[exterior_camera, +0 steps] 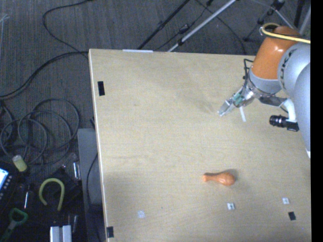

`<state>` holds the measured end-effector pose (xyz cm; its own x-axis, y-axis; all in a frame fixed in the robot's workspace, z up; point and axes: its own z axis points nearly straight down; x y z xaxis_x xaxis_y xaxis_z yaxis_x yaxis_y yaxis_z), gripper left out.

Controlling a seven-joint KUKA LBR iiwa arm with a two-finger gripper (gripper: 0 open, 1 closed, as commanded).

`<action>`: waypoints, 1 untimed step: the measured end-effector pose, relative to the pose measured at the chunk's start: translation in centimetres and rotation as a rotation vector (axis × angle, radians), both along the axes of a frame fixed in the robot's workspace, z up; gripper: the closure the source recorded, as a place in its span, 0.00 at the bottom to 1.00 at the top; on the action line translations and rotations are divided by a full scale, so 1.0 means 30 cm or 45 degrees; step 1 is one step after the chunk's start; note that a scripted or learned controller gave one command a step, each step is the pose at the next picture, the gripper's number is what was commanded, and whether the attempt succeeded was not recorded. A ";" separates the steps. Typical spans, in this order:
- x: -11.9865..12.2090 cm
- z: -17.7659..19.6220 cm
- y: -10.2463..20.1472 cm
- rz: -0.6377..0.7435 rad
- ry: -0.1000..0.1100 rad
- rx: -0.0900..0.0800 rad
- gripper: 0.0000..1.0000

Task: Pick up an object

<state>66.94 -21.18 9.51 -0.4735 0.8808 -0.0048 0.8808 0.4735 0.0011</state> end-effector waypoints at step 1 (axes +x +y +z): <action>-0.031 0.238 0.149 -0.085 0.001 0.006 1.00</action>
